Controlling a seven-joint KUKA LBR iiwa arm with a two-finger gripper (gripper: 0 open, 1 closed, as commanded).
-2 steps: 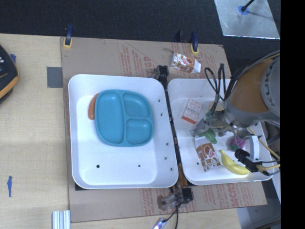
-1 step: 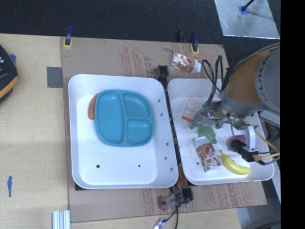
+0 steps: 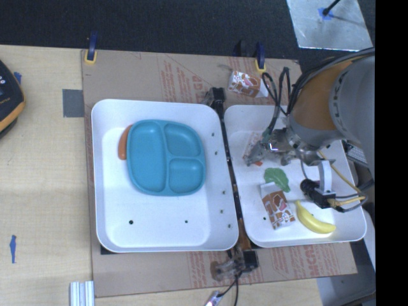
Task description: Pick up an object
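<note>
In the right bin (image 3: 255, 234) lie a green leaf-shaped piece (image 3: 277, 176), a brown-and-white snack packet (image 3: 276, 208) and a yellow banana (image 3: 315, 220). My gripper (image 3: 256, 155) reaches down into the upper part of this bin, just above and left of the green piece. I see nothing held between its fingers. The grey arm with its orange band (image 3: 319, 101) covers the bin's upper right part.
The left bin (image 3: 115, 228) holds a blue divided plate (image 3: 167, 157) with an orange object (image 3: 122, 144) tucked at its left edge. Another snack packet (image 3: 245, 83) lies on the cardboard behind the right bin. Cables run along the right bin's right side.
</note>
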